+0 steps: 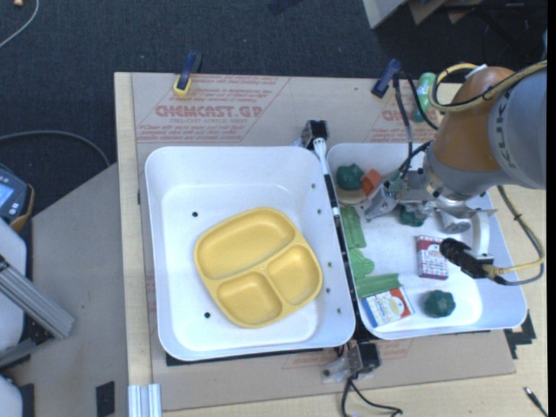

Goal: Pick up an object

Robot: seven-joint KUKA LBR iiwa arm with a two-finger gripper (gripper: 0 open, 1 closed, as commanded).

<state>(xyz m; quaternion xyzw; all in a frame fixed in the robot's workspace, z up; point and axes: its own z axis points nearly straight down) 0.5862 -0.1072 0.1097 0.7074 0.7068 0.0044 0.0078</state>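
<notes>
My gripper (388, 201) hangs low over the far part of the right bin (499, 307), below the arm's orange band (469, 133). Just to its left lie a dark green lump (349, 177) and a small orange piece (372, 182). A small green thing (408, 216) peeks out beneath the gripper body. Nearer the front lie a red packet (432, 257), a dark green ball (439, 302), a white and red card box (387, 307) and green strips (354, 234). I see nothing held.
The left bin (174, 189) holds a yellow divided plate (258, 266). Clamps (315, 132) stand at the seam between the bins. A black cable end (465, 260) trails from the wrist over the right bin.
</notes>
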